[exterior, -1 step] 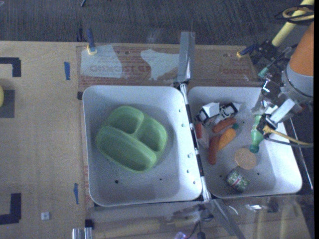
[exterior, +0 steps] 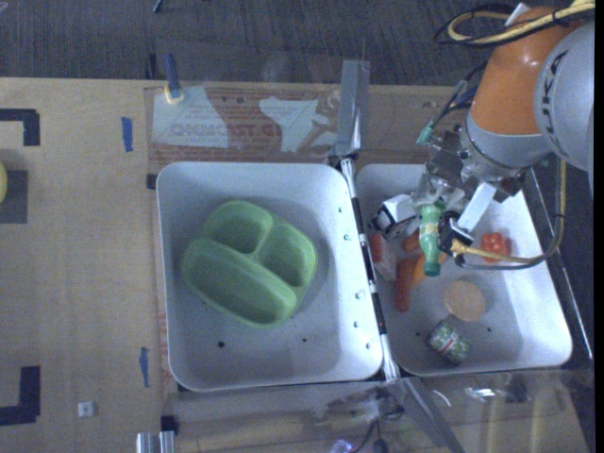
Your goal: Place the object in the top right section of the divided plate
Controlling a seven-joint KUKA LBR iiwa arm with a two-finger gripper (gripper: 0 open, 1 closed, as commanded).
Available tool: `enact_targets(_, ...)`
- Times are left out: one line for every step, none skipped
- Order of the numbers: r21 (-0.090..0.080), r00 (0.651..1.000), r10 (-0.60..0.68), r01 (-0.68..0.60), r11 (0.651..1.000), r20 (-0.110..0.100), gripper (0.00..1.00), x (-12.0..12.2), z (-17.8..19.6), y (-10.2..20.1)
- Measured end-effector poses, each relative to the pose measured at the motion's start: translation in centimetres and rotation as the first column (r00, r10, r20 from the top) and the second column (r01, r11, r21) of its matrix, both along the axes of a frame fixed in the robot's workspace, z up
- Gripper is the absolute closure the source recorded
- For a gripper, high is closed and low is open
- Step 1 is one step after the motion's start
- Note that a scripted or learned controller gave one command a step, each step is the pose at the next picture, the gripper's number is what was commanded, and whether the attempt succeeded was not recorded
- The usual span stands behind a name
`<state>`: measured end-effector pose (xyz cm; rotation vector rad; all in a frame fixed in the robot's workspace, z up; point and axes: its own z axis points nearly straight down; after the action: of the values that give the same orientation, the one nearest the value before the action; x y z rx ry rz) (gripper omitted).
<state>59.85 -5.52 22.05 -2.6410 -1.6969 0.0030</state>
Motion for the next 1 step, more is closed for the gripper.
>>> enact_targets(-0.001,1.0,-0.031,0.031,1.0,0.003,1.0,-2.37,12.1,6.03)
